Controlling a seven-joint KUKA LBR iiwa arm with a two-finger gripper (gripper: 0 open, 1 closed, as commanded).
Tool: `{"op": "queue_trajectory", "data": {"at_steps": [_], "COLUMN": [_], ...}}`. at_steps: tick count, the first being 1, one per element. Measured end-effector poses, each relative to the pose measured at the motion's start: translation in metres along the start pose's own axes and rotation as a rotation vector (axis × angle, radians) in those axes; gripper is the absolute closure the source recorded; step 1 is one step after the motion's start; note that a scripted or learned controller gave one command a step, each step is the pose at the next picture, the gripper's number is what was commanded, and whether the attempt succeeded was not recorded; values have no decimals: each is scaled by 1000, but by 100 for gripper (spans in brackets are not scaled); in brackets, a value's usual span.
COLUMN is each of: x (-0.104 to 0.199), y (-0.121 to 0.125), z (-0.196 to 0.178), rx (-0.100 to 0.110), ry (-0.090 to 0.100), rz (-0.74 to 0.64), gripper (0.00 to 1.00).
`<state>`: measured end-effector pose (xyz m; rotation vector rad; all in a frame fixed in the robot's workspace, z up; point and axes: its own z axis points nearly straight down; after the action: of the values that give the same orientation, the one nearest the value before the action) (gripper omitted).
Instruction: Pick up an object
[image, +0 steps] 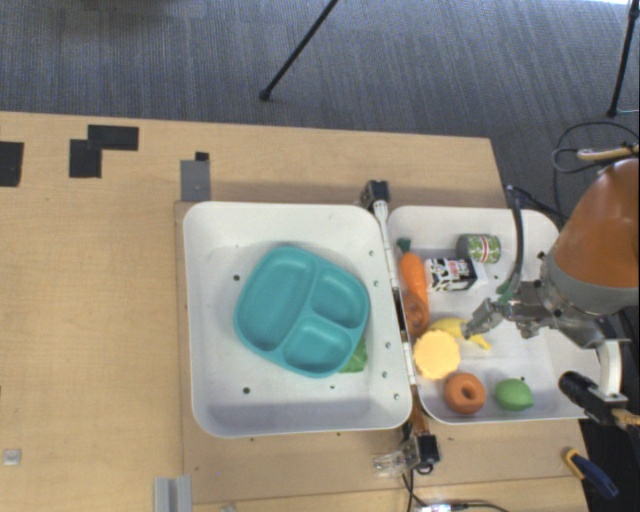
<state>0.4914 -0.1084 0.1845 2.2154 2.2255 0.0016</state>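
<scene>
Camera view: my gripper hangs low in the right bin, fingers parted a little and holding nothing, tips just above the banana. Carrot lies along the bin's left wall, long axis near-to-far, green top pointing far. Milk carton on its side, long axis left-right; black-and-white print unreadable. Can with green label just beyond, writing too small. Left bin: teal divided tray.

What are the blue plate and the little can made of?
The blue plate looks like moulded plastic: one even teal colour, soft rounded dividers, a dull sheen. The can could be metal with a green printed label, judging by its pale shiny end, though at this size it may be a plastic toy.
</scene>
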Motion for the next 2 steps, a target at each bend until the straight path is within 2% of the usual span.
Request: {"op": "queue_trajectory", "data": {"at_steps": [1,2], "x": [23,12], "y": [0,72], "z": [86,81], "rx": [-11,-8], "ry": [1,0], "rz": [3,1], "gripper": [0,0]}}
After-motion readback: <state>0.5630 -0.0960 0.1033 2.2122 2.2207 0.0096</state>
